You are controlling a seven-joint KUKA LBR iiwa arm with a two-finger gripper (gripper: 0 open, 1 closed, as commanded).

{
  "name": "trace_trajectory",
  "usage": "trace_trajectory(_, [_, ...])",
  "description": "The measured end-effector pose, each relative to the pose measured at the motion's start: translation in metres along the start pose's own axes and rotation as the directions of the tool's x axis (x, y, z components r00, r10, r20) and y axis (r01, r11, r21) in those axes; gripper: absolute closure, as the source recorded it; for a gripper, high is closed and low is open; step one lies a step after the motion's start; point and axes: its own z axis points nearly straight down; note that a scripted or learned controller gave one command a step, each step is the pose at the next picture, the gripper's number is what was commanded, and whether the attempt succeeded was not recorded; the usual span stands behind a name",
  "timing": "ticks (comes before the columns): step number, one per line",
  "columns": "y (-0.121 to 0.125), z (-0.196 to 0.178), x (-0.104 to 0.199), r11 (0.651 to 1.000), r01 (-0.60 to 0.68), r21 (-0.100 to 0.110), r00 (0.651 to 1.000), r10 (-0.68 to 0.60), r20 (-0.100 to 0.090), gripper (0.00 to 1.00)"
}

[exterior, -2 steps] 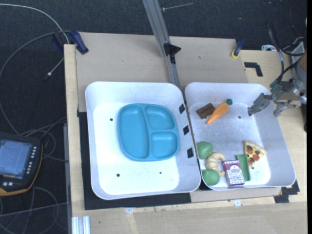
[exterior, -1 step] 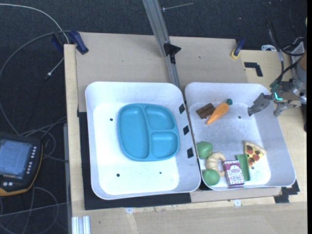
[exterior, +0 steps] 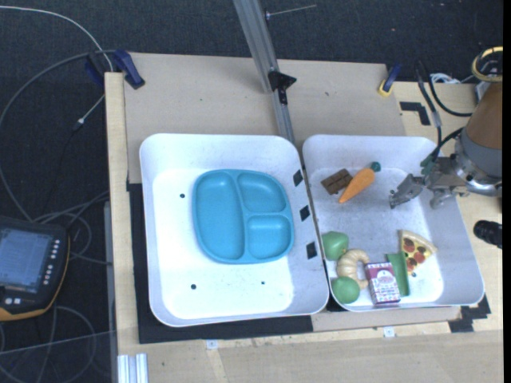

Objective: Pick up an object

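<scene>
My gripper (exterior: 421, 195) hangs over the right bin (exterior: 459, 238) near its right wall, open, with nothing between its fingers. An orange carrot (exterior: 358, 183) lies to its left, beside a brown block (exterior: 335, 181). A pizza slice (exterior: 416, 249) lies just below the gripper. Along the bin's front sit a green pear (exterior: 334, 243), a beige pastry (exterior: 352, 261), a green round fruit (exterior: 346, 290), a red box (exterior: 382, 284) and a green stick (exterior: 399, 273).
The left bin (exterior: 164, 238) holds a blue divided plate (exterior: 242, 215). A metal pole (exterior: 259, 42) slants across the bench behind the bins. Cables and a tablet (exterior: 28, 266) lie off the bench at left.
</scene>
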Motion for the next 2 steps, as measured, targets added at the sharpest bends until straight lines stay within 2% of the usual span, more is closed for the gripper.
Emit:
trace_trajectory(1, [-0.006,0.055,-0.008,1.0,-0.002,0.0,1.0,0.002,0.0,0.0])
trace_trajectory(2, [-0.007,0.077,-0.008,1.0,0.0,-0.002,1.0,0.0,0.001,0.0])
